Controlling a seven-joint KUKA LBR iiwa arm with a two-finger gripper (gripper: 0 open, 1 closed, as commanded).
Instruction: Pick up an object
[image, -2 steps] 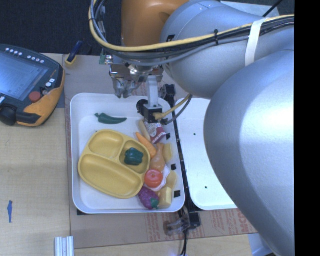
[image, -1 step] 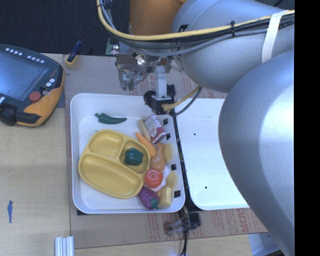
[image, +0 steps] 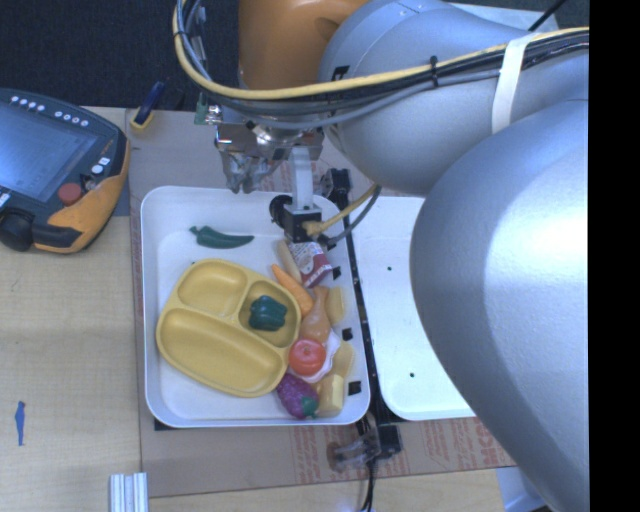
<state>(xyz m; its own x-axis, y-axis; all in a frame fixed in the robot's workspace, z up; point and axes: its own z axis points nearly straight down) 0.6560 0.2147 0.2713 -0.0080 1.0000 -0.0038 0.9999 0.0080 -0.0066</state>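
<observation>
The slim dark-green toy chilli pepper (image: 222, 237) looks like the nearest candidate; it lies flat on the floor of the left white shallow bin (image: 152, 300), near the back left, between the back rim and the yellow three-compartment plastic plate (image: 200, 345), touching neither that I can see. It is probably hollow plastic, so light, stiff and smooth, and apt to slip or roll; I judge the best hold to be across its narrow body about mid-length, jaws crosswise to its long axis.

The two-finger gripper (image: 247, 170) hangs over the bin's back rim, just beyond the chilli; whether it is open or closed I cannot tell, and nothing is seen held in it.

Outward: a dark-green toy bell pepper (image: 267, 313) sits in the plate's small right compartment; along the bin's right wall crowd an orange toy carrot (image: 292, 288), a red toy tomato (image: 307, 355), a purple lump (image: 297, 395) and a red-and-white packet (image: 314, 264), packed close together. The chilli has free floor around it; only the plate's rim is near.
</observation>
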